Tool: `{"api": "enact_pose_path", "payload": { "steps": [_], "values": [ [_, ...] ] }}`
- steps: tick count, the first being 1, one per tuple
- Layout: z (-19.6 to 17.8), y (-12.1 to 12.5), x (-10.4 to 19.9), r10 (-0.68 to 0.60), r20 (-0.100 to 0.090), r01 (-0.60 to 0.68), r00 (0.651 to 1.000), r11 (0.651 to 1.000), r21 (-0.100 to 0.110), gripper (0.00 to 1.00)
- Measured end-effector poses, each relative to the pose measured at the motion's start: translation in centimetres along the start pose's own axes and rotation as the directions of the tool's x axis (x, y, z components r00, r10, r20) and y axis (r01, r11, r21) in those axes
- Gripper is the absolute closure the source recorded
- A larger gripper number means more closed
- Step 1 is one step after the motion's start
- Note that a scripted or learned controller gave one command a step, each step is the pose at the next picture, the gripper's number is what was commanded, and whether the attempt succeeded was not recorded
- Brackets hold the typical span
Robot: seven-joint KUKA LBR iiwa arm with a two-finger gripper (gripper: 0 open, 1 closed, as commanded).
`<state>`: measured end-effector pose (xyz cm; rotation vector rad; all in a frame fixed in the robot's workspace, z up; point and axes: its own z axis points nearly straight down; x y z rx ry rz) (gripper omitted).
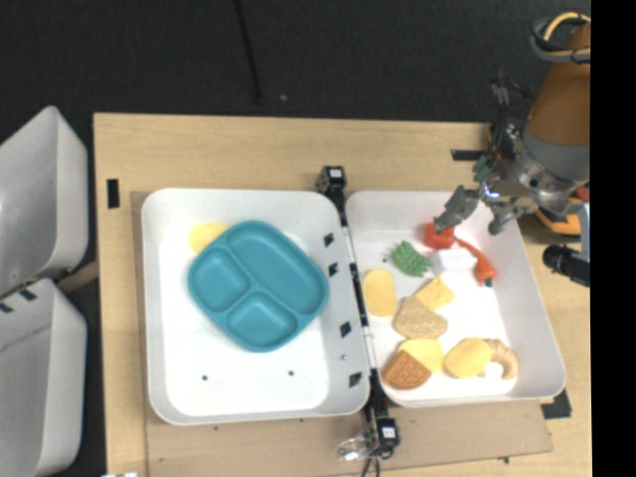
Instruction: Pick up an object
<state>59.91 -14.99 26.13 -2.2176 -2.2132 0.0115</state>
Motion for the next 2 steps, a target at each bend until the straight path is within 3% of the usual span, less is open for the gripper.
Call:
{"api": "enact_pose_path", "payload": {
  "steps": [1, 2],
  "values": [
    [-0.7, 0.2, 0.0, -0.002, 0.001, 0.002, 1.000, 1.000, -0.012, 0.00],
    [3.8, -0.5, -0.3, -0.001, 0.002, 0.001, 1.000, 1.000, -0.008, 0.00]
  ]
}}
